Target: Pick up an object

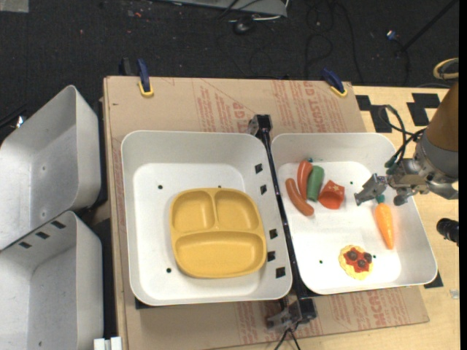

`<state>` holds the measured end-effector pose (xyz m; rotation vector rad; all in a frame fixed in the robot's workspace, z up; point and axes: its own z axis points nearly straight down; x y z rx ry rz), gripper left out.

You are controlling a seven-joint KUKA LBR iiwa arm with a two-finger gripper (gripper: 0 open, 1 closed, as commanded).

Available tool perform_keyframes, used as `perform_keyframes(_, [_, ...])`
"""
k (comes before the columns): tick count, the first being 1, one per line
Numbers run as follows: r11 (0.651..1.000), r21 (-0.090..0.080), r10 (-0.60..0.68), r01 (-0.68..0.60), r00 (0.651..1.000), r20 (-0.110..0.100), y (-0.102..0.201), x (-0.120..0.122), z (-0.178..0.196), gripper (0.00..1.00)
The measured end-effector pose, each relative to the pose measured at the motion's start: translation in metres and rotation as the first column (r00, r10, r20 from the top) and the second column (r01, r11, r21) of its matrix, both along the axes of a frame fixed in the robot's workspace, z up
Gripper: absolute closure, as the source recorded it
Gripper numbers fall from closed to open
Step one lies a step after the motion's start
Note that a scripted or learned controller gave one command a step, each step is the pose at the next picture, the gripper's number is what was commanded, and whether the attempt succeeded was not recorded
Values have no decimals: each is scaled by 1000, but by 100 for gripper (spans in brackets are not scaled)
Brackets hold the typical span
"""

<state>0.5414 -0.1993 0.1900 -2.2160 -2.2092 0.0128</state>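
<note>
Looking down on my bench feed, I see the two white bins side by side on the brown board. The left bin (pixel 139 217) carries a yellow divided tray (pixel 217 232), lying flat with its three compartments up. The right bin (pixel 416 268) has the pickable things: a red sausage (pixel 300 197) lying at a slant, a second red sausage (pixel 303 173) just above it, a green pickle (pixel 314 182) touching that upper sausage on its right, and a red pepper piece (pixel 332 195) just beside the pickle. Farther right lies an orange carrot (pixel 384 224), pointing toward the near edge of the bin, and near the front of the bin sits a small round pizza (pixel 355 261) with dark spots on red.

My arm reaches in from the right, its orange band (pixel 446 122) at the frame's edge (partly cut off). The gripper (pixel 375 189) hangs over the right half of the right bin, just above the carrot's top end and well to the right of the pepper piece. Its dark fingers (pixel 368 195) point left and look slightly spread, with nothing between them. I cannot tell whether they touch the bin floor or the carrot.
</note>
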Motion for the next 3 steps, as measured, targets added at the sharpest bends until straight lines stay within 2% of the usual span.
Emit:
perform_keyframes(1, [1000, -4, 4, -4, 1000, 14, 1, 3, 8, 0])
perform_keyframes(2, [1000, -3, 2, -2, 1000, 13, -5, 11, -42, 0])
perform_keyframes(3, [1000, 4, 4, -4, 1000, 14, -2, 13, -94, 0])
